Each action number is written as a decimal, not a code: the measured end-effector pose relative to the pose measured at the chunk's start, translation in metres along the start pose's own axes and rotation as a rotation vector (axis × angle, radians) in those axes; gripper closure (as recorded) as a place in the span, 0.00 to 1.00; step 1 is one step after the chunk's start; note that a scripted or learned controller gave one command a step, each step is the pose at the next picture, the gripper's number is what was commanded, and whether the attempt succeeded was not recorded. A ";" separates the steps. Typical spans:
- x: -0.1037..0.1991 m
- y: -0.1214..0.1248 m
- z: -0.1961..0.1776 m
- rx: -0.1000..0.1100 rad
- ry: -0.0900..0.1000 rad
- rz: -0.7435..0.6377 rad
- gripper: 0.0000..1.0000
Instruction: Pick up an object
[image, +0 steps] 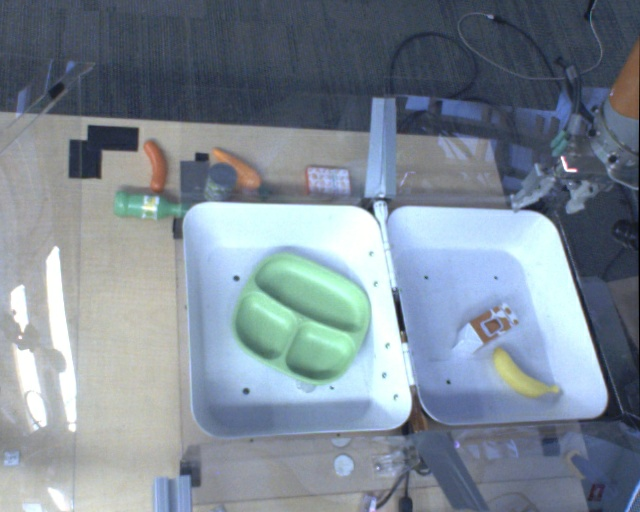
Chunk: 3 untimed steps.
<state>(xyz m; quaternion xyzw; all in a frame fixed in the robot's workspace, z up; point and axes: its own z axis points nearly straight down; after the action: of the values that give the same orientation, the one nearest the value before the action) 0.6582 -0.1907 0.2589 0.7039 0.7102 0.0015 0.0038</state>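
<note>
Now, line by line:

Arm: the wrist with its orange band (626, 92) shows at the upper right corner, above and outside the right bin's far corner.
Gripper (553, 190): it hangs over the bench just beyond the right bin's far right corner, with nothing between its fingers; whether they are spread or pressed together cannot be told, as that part is small and cluttered.
Right bin (470, 235): it holds a banana and a small carton, both in the near right part.
Banana (523, 374): yellow, lying flat near the bin's front right corner, well apart from the gripper.
Carton (487, 329): orange and white, lying tilted just behind the banana, close to it; contact cannot be told.
Left bin (215, 300): it holds a green tray (301, 317) with three compartments, lying about mid-bin.
Bench behind the left bin: a green bottle (146, 206) on its side, a red sausage (154, 164), an orange carrot-like piece (238, 168), a grey can (220, 182) and a small red packet (328, 180).
</note>
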 end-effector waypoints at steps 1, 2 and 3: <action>0.034 -0.077 0.114 0.003 0.004 -0.261 0.00; 0.051 -0.092 0.098 0.001 0.003 -0.147 0.00; 0.052 -0.133 0.135 -0.037 -0.013 -0.244 0.00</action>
<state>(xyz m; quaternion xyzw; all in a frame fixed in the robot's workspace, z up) 0.5254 -0.1407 0.1225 0.6121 0.7904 0.0097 0.0217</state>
